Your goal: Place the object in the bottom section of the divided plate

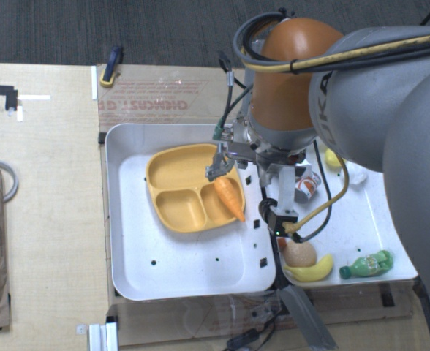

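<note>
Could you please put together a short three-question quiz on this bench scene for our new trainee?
1. True or false: the carrot lies in a compartment of the yellow divided plate.
2. Which bin holds the divided plate? A) the left bin B) the right bin
3. Name the yellow fruit lying beside the green bottle in the right bin.

Key:
1. True; it lies at a slant in the plate's lower right compartment, just below the gripper.
2. A.
3. The banana.
</note>
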`<action>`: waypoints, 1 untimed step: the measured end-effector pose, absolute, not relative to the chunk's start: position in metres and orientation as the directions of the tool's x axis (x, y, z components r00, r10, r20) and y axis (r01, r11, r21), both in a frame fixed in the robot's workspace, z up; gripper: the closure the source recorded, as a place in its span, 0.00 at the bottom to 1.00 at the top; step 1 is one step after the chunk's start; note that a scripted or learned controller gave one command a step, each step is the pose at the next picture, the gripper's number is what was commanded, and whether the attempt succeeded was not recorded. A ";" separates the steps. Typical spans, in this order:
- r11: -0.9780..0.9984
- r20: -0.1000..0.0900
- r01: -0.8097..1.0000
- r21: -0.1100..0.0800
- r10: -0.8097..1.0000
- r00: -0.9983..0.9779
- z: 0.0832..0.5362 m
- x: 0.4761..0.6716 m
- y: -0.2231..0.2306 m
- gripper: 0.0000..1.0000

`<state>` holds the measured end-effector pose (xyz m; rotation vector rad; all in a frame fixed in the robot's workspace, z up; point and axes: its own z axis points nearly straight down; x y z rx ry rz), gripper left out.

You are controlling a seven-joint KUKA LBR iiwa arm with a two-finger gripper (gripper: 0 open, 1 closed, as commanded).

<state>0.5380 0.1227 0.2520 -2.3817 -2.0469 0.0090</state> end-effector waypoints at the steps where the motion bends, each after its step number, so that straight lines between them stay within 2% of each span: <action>1: -0.150 -0.004 0.989 -0.005 0.989 0.150 0.252 0.538 0.123 0.00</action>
